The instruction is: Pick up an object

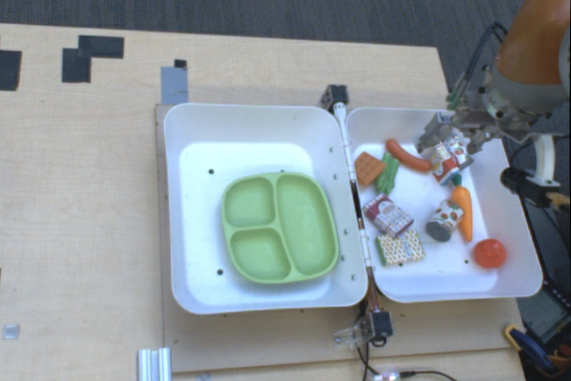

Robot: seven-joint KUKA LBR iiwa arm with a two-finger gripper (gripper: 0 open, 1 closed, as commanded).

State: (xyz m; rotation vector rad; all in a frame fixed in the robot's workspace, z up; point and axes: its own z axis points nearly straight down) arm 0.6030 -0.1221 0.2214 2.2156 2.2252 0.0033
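Camera view: my jaws (449, 141) are positioned over the far edge of the right shallow white bin (517, 281), low among its contents. Their opening state cannot be determined; a small red-and-white packaged item (449, 161) lies directly at them, and whether it is gripped cannot be determined. A long orange-red sausage-shaped toy (408, 155) lies just beside it, toward the bin's far-left corner, next to an orange wedge (368, 167) and a green pod (388, 173). An orange carrot toy (461, 211) and a grey-and-white can (443, 221) lie mid-bin. A round red tomato toy (489, 253) rests near the near-right corner. Two patterned boxes (393, 232) lie by the left edge. The left white bin (192, 192) carries a light green three-compartment plastic plate (280, 227). Both bins rest on the pale wooden surface (80, 219).
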